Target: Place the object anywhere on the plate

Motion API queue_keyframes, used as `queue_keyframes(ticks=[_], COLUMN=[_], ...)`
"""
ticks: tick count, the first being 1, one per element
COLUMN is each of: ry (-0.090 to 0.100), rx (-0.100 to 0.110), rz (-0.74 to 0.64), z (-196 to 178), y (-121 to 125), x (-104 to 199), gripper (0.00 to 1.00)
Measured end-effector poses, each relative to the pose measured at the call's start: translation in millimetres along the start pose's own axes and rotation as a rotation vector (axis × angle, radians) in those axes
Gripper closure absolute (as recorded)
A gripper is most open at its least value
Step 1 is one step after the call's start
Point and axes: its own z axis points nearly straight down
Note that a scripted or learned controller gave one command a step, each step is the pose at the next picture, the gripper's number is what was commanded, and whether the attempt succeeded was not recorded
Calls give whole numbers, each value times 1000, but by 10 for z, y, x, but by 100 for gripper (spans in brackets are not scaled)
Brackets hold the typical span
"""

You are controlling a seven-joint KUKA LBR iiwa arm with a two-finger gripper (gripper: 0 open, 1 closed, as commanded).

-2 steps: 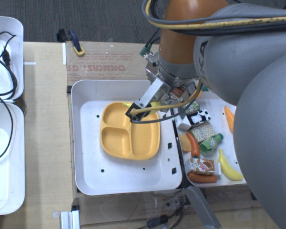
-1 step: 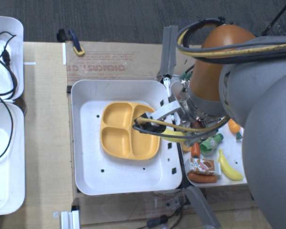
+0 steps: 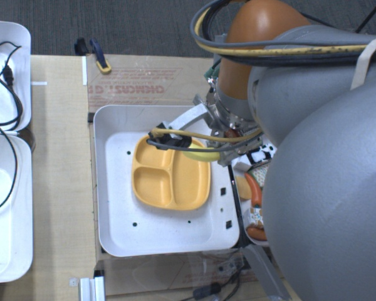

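On the bench, a white bin is holding a yellow plate. We are watching the gripper hovering over a banana at the plate's rim, seemingly to set it down. Whether it is gripping, we cannot tell.

One yellow plate has three compartments. One pale yellow-green object lies at its rim. One white bin bears the plate. Two orange-red pieces show beside that bin, and one blue-and-yellow clamp sits on one cardboard sheet.
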Motion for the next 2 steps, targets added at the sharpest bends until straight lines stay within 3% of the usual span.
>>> queue_keyframes(ticks=[1,2], ry=[-2,-3], rx=[0,2], rz=[7,-19], z=[-266,809], y=[794,491], x=[-346,34], gripper=[100,100])
